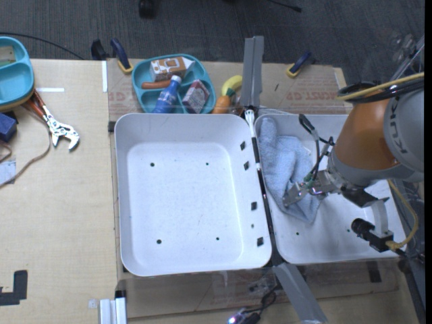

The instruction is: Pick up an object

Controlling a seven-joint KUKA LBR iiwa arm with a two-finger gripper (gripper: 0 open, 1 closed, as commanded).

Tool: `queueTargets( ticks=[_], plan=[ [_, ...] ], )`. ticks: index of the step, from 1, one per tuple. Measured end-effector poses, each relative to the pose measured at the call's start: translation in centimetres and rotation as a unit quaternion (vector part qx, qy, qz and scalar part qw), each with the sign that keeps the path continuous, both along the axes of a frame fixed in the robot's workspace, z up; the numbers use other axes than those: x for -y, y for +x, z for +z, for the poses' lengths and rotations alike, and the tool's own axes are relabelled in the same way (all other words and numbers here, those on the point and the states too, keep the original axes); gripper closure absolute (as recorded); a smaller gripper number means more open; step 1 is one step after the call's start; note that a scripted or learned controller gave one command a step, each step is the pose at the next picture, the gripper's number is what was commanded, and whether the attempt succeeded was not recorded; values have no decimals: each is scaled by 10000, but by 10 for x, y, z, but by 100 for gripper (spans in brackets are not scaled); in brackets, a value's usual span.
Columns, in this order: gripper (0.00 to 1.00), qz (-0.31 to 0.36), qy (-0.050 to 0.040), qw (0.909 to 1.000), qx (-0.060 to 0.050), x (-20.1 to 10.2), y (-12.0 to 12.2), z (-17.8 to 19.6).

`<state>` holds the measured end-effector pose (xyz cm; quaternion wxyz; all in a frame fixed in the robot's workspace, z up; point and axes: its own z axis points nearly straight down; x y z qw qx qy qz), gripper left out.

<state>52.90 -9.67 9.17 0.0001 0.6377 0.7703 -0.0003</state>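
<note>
**Arm over the right bin, gripper down on a pale blue cloth**

Orange-banded wrist of the arm [368,140] sits highest and nearest the lens, reaching in from the right above the right bin [324,245]. Below it the gripper [295,196] points down and to the left, its tip resting on the lower end of a pale blue cloth [280,164]. Whether the tip is clenched, released or grasping the fabric cannot be told; the metal parts and the folds blur together there.

That cloth is crumpled along the left wall of the right bin, running from just under the gripper up and away toward the bin's far left corner. A fold of it bunches just below the gripper tip. To the gripper's right and slightly nearer the viewer, a small black fitting with a cable [368,231] hangs over the bin floor.

Left of the gripper, across the shared wall, lies the left bin [135,201], white with a few dark specks on its floor.

Beyond both bins, up and left of the gripper, a teal tray [145,93] holds a blue bottle [166,94] and small packets; a yellow banana-shaped toy [231,84] lies just beside it. Far to the left on the wooden bench [54,221] rests an adjustable wrench [61,133], near another teal tray [15,73] at the edge.
</note>
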Motion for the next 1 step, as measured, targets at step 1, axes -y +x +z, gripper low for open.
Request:
queueTargets(
  ticks=[1],
  plan=[
    [100, -22, -2, 10000, -5, 1, 0, 9]
  ],
)
